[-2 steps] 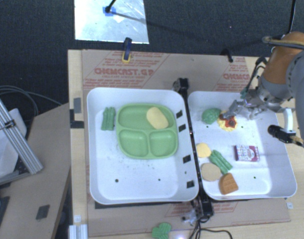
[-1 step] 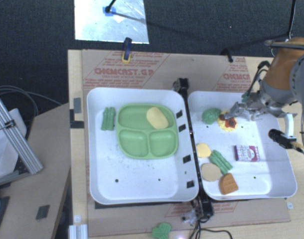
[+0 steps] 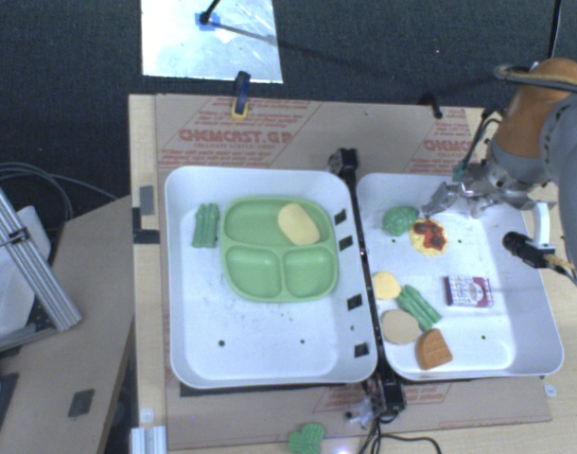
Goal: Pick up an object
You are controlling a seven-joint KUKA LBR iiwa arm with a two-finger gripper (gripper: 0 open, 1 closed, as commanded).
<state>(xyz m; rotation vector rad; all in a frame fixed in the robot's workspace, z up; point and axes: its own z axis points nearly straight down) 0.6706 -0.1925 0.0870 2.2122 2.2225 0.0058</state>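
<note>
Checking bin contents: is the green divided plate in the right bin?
No, the green divided plate sits in the left bin.

arm (image 3: 544, 130) over right bin (image 3: 525, 348), toy food

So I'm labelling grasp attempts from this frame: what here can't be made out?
- gripper: in the camera view its tips are small and blurred above the right bin, so open or shut is unclear.
- small box: its label is too small to read.
- arm: cut off by the right edge.
- green item below the bins: cut off by the bottom edge.
</note>
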